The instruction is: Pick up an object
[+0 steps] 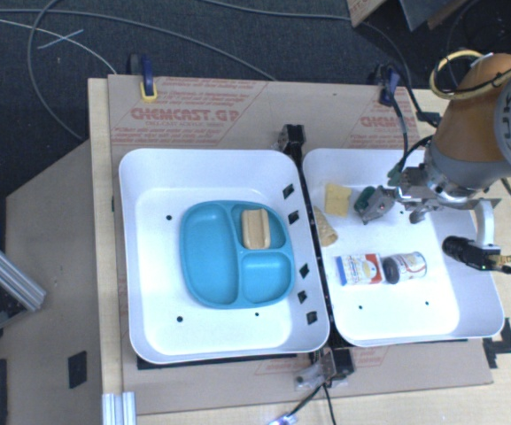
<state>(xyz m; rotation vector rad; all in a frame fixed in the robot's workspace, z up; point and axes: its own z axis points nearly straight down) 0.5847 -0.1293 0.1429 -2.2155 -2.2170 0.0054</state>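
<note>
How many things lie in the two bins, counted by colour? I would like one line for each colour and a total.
Blue: 1, the divided plate in the left bin.
Tan: 3, the block on the plate, the square piece and the wedge in the right bin.
White with red and blue: 1, the tube.
Total: 5

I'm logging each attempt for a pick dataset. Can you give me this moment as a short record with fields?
left bin: holds a blue divided plate
plate contents: tan block in its upper right compartment
right bin: yellow sponge, tan piece by the divider, small tube with a dark cap
gripper: low over the right bin's upper part, beside the sponge
held object: none seen between the fingers
</note>
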